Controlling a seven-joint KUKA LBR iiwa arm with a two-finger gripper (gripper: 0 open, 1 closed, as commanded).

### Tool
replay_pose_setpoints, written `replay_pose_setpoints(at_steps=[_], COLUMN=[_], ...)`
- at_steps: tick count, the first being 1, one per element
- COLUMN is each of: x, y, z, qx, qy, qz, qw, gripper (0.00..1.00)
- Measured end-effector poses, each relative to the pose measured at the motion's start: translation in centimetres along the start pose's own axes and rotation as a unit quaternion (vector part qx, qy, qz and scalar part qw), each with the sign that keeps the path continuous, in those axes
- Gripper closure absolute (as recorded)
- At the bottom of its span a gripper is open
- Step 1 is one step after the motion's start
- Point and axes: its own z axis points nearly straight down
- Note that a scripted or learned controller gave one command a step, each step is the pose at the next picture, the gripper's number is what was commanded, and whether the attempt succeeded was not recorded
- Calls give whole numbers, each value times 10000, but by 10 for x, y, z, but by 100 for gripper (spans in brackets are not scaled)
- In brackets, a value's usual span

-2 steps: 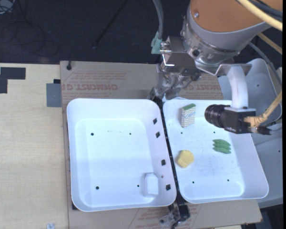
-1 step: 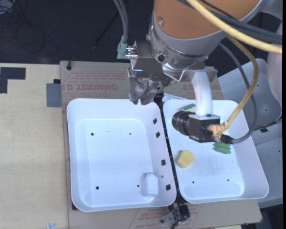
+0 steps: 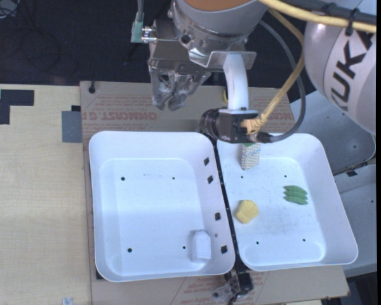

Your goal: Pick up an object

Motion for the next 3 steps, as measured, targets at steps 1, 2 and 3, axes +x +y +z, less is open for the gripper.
replay_pose_setpoints(at_steps=[1, 2, 3], x=[-32, -22, -50], y=[61, 76, -5], z=[245, 77, 155], qx=[84, -77, 55], qy=[-36, 32, -11], qz=[28, 4, 24], qw=[10000, 10000, 10000], gripper=[100, 100, 100])
